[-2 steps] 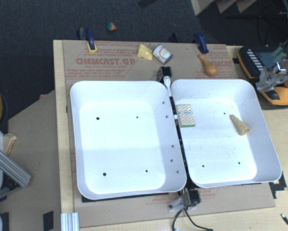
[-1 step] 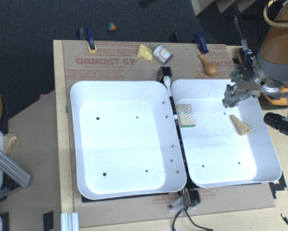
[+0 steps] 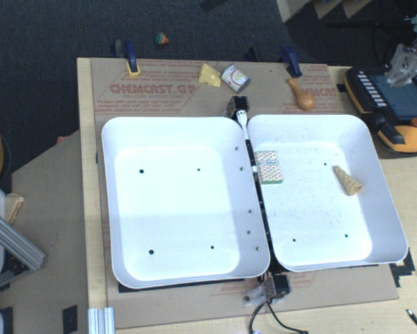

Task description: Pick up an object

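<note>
Two objects lie in the right bin (image 3: 375,186). A small flat rectangular block with a speckled green and pink pattern (image 3: 268,167) rests close to the bin's left wall. A tan cone-shaped piece (image 3: 347,180) lies toward the bin's right side, tip pointing up-left. The left bin (image 3: 117,207) sits beside it, the two rims touching along the middle.
Behind the bins on the brown board lie a yellow wedge (image 3: 209,76), a small white box (image 3: 235,78) and a wooden pear-shaped piece (image 3: 303,95). Blue clamps (image 3: 131,56) (image 3: 289,60) hold the board's far edge. A yellow and black device (image 3: 386,106) sits at right.
</note>
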You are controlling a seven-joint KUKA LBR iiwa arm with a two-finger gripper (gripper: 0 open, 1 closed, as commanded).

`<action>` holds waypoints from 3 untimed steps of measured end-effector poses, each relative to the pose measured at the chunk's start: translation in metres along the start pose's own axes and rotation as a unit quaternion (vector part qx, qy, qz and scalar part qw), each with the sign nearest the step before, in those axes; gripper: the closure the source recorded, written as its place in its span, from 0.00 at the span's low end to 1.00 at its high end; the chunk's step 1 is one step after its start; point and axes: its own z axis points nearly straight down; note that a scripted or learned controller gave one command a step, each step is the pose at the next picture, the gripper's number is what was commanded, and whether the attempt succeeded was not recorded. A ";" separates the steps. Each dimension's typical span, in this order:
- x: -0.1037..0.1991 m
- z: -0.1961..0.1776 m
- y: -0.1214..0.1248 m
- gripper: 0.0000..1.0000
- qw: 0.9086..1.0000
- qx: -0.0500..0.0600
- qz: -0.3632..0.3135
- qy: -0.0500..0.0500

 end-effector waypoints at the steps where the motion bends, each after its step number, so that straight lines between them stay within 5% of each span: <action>1: 0.026 0.127 -0.100 1.00 1.000 0.020 0.000 0.007; 2: 0.059 0.042 -0.055 1.00 1.000 0.006 -0.004 0.003; 3: 0.130 0.104 -0.117 1.00 1.000 0.016 -0.003 0.006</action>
